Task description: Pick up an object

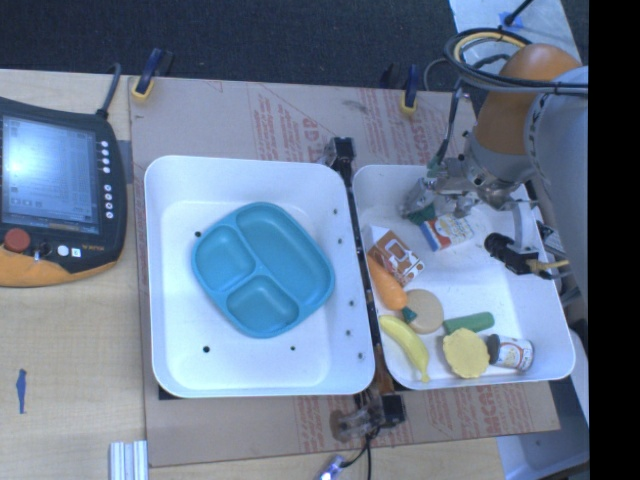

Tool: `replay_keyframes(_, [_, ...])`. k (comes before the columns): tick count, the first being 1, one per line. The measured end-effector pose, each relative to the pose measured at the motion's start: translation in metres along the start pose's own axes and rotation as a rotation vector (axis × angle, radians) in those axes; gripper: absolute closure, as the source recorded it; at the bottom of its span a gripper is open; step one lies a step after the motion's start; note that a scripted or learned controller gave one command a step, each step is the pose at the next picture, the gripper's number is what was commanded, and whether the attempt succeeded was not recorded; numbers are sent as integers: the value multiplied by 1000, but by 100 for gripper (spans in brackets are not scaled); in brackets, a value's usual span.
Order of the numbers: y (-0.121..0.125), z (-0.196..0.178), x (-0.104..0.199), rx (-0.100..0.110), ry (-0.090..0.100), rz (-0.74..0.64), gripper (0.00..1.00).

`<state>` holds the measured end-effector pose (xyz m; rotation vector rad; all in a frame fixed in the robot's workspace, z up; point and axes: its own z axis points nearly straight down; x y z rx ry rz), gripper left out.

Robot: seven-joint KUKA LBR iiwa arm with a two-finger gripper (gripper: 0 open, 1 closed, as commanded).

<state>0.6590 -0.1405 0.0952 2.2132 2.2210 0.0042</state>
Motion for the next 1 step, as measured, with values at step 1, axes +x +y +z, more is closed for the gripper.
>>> replay_keyframes(1, [0, -10, -1, 2, -2, -3, 100])
